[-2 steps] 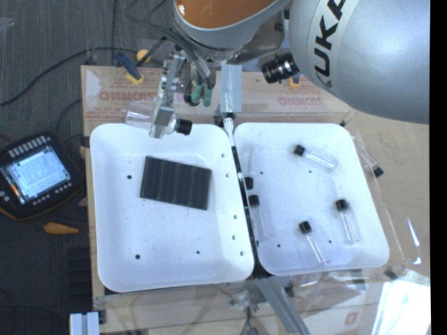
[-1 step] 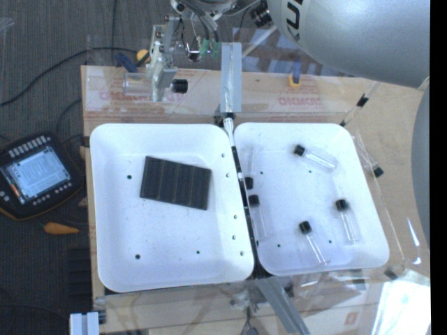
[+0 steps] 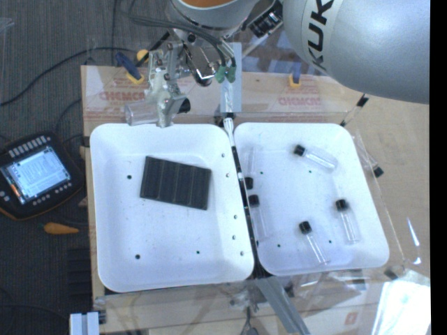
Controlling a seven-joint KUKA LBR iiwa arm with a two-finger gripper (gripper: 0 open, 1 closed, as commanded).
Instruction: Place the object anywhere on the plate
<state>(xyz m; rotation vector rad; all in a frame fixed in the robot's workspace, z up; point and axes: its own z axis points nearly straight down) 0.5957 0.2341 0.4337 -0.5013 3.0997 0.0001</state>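
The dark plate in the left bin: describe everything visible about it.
The dark plate is a flat, matte, dark grey rectangle, crossed by faint parallel grooves that divide it into strips. It lies flat on the floor of the left bin, left of centre and towards the far side, turned slightly askew to the bin's walls. Nothing rests on it, and it touches nothing but the bin floor.

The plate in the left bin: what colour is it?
Dark grey, nearly black, plate, seen in the camera view.

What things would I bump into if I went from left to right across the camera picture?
Handheld controller → dark grey plate in the left bin → three clear vials with black caps in the right bin: one, then, then.
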